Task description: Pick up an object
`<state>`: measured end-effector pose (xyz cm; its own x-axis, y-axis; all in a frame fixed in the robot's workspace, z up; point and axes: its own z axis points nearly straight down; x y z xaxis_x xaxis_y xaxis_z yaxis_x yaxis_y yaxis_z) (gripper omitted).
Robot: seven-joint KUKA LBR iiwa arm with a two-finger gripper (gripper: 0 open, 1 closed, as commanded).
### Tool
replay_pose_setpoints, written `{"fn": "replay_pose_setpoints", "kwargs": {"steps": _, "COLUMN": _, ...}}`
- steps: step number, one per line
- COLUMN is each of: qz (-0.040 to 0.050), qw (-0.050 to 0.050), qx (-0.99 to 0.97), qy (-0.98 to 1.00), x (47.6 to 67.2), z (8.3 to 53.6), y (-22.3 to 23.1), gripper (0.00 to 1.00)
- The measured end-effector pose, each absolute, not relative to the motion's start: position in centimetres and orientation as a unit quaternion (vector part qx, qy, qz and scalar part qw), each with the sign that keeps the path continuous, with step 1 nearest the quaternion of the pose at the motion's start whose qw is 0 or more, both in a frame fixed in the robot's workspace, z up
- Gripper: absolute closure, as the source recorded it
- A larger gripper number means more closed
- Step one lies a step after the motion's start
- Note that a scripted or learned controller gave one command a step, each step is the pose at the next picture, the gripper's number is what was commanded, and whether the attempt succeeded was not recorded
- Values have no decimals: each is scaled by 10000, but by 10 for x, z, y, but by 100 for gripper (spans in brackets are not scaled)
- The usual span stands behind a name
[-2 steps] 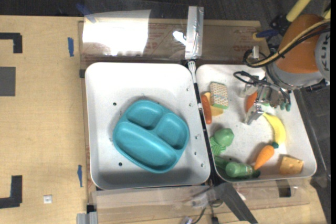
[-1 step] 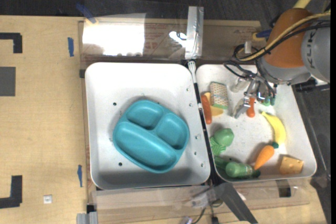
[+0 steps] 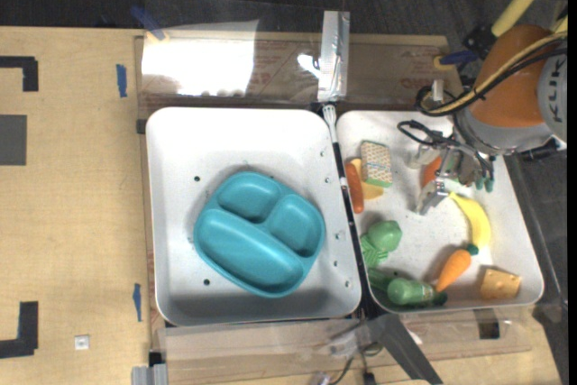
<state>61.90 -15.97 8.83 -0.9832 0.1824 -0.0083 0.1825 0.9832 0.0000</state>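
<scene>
Claw (image 3: 439, 190) over the right bin (image 3: 527, 234), just beside the banana (image 3: 476, 221).
Banana just right of the claw; grip state impossible to tell.

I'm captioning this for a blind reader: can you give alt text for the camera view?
The hand hangs over the right bin beside a banana; a carrot and green toys lie nearby. The left bin holds a teal divided plate.

In the left half of the frame we see a shallow white bin (image 3: 171, 194) holding a teal divided plate (image 3: 260, 232) near its centre. Above it lies a clear plastic sheet (image 3: 203, 59), held with blue tape (image 3: 121, 79).
</scene>
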Motion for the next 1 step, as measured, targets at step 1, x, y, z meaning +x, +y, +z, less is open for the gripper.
{"fn": "replay_pose_setpoints", "kwargs": {"steps": 1, "qz": 4, "qw": 46, "qx": 1817, "qy": 9833, "x": 603, "z": 89, "y": -140, "gripper": 0}}
